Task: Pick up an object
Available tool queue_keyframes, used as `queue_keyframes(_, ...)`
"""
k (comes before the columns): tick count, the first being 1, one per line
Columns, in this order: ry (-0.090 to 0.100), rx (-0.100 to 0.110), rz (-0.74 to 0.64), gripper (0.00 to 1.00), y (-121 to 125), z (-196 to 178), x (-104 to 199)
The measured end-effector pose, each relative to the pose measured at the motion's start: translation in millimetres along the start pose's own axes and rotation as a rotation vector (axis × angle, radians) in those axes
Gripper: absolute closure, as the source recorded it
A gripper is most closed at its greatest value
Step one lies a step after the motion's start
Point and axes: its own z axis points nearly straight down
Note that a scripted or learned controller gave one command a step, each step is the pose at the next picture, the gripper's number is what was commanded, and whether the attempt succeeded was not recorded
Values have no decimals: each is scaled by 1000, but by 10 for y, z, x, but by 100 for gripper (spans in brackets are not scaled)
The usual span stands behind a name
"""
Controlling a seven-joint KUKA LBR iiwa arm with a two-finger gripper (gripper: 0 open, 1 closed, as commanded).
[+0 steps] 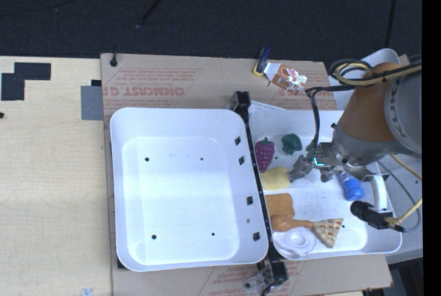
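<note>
My gripper (302, 169) hangs low over the middle of the right bin (377, 244), reaching in from the right. Its tip sits just right of a pale yellow piece (275, 180) and may touch it. Purple grapes (264, 150) and a dark green item (291, 142) lie just beyond the tip, toward the back. An orange-brown piece (280, 206), a white item (297, 241) and a waffle-patterned wedge (329, 231) lie along the bin's front. A blue item (351, 188) shows under the wrist.
The left bin (124, 150) lies across a black divider (249, 171). Both bins rest on a cardboard sheet (172, 85). A small packet (288, 78) and a yellow-blue clip (262, 62) lie behind the right bin. Cables loop over the arm's orange band (368, 115).
</note>
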Motion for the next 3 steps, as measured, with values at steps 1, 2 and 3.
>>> queue_keyframes(1,0,-2,-4,0,446,281,338)
queue_keyframes(2,0,7,1,0,892,435,370)
queue_keyframes(3,-1,7,-3,100,880,333,370)
